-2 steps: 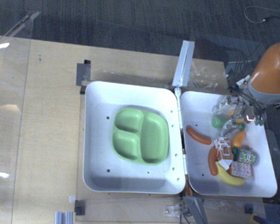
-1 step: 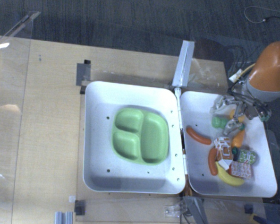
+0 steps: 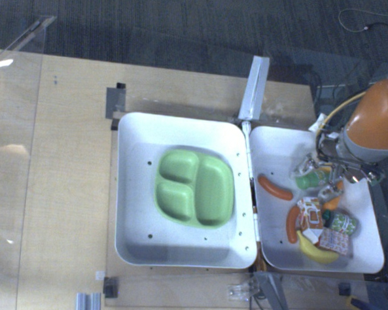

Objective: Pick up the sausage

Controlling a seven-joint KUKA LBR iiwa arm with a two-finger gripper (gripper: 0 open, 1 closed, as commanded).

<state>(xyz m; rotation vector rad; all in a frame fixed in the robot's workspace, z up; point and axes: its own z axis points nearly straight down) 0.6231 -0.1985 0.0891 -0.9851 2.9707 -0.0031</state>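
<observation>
Two orange-red sausages lie in the right bin. One sausage lies slantwise near the bin's left wall. The other sausage lies lengthwise below it, beside a small carton. My gripper hangs over the bin's upper right part, under the arm's orange band. It is above a green item and to the right of the upper sausage, apart from it. Nothing is visibly held.
The right bin also holds a banana, a small carrot, two printed cartons and a green can. The left bin holds a green divided plate. A metal post stands behind the bins.
</observation>
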